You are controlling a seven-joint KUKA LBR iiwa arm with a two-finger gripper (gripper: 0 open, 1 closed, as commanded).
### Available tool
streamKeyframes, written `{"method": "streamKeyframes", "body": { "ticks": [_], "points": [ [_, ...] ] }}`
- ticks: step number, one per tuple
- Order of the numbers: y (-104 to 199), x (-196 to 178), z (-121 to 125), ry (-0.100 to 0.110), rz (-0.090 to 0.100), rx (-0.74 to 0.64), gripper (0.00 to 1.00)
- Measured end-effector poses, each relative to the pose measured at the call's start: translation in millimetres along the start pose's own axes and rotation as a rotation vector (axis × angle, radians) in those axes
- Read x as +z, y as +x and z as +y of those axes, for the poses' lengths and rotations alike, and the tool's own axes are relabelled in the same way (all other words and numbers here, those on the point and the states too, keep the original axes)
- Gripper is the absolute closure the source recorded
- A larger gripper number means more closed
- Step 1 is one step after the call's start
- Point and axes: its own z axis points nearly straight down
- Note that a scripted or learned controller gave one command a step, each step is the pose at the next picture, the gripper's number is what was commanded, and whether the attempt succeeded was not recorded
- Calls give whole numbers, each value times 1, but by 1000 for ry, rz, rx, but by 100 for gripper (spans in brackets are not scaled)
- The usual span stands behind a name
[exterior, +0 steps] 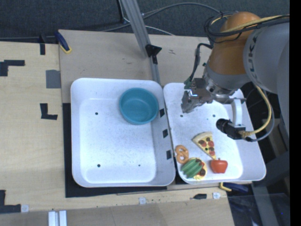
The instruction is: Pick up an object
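My gripper (186, 105) hangs over the upper part of the right bin (175, 126), with bare white floor under its tips. A pizza slice (205, 143) lies below and to the right of it in that bin. Nearer the front edge sit a small pretzel (181, 151), a green toy vegetable (192, 167) and a red tomato-like piece (218, 165). The gripper is well apart from all of them.
The left bin (94, 145) holds a blue bowl (138, 105) near its top right corner. A slanted metal pole (141, 29) rises behind the bins. A black cable connector (228, 128) hangs from the arm over the right bin.
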Motion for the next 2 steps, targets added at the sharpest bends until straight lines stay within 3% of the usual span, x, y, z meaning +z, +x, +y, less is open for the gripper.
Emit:
{"method": "streamKeyframes", "body": {
  "ticks": [2],
  "points": [
    [111, -6, -27, -1, 0, -1, 100]
  ]
}}
